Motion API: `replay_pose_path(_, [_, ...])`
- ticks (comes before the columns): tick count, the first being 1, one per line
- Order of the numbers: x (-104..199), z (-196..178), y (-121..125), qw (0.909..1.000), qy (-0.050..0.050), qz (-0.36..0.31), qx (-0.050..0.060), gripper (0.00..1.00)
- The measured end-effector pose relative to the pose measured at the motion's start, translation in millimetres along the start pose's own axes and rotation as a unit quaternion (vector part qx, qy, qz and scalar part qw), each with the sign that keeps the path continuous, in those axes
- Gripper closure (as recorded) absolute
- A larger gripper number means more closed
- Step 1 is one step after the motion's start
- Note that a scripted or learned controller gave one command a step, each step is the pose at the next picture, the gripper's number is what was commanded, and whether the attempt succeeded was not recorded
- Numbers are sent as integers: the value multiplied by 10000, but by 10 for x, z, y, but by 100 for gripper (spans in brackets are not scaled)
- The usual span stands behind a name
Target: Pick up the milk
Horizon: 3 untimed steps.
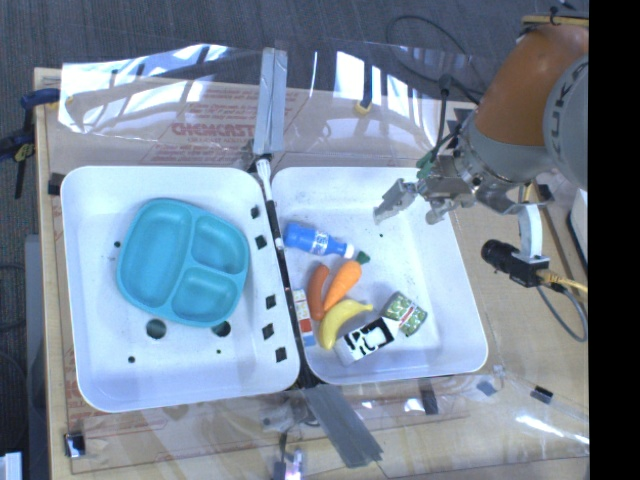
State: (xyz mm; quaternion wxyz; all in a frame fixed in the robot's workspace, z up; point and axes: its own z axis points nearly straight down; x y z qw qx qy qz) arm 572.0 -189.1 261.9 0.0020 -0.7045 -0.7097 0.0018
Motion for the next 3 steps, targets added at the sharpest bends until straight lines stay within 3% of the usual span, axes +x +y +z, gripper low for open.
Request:
replay_pose_path(1, [-216,-101,-956,9992,-5,-409,-20,0])
replay_pose_path(2, [227,1286,-949,10000,3,0,-4,0])
replay_pose_path(3, [-184,1708,-943,9888,4,-1489,-17,0])
